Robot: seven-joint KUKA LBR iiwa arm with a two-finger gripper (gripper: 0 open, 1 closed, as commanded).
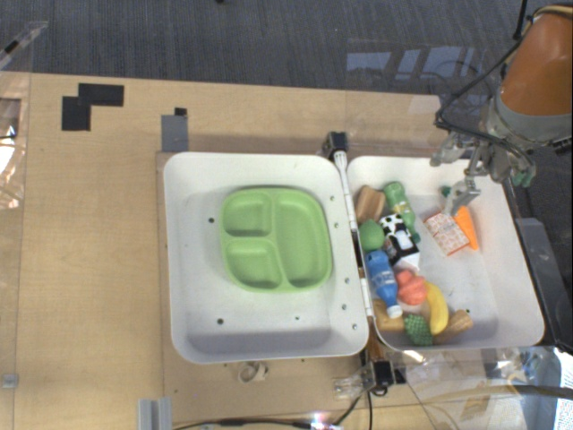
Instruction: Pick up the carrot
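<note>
The carrot (pixel 466 227) lies in the right bin (pixel 501 330), apart from the toy pile (pixel 403 267), leaving approach room. The gripper (pixel 466 189) hangs just above its top end; finger state cannot be told.

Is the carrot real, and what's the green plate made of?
The carrot looks like toy plastic: even orange, smooth, no leaves. The green plate also seems plastic, one flat matte colour with soft moulded compartments. I can't be sure from a picture.

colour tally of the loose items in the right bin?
Orange: 1, carrot
Green: 3, bottle, round fruit, knobbly piece
Blue: 1, bottle
Yellow: 1, banana
Brown: 2, bread pieces
Pink/red: 2, wafer, pink toy
Black-and-white: 1, cow carton
Total: 11
</note>
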